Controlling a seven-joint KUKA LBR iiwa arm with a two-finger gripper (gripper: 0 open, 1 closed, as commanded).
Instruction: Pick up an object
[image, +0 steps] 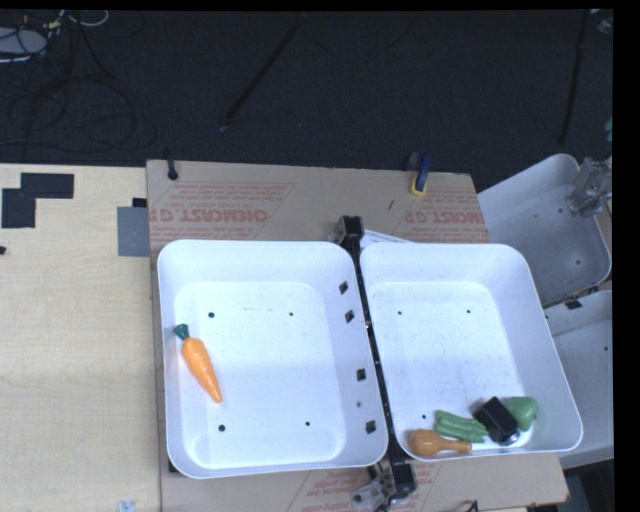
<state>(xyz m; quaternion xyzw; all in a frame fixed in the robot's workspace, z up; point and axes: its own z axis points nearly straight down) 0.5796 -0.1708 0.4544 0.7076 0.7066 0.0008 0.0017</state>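
An orange toy carrot with a green stem end (200, 367) is lying slantwise by the left wall of the left shallow white bin (255, 262). In the right white bin (450, 262), a green pod-shaped toy (459, 426), a black block (496, 419) and an orange pear-shaped toy (436, 443) are crowding the near right corner.

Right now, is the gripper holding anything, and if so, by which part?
It cannot be told. The carrot lies loose in the left bin, apart from the arm's grey part at the right.
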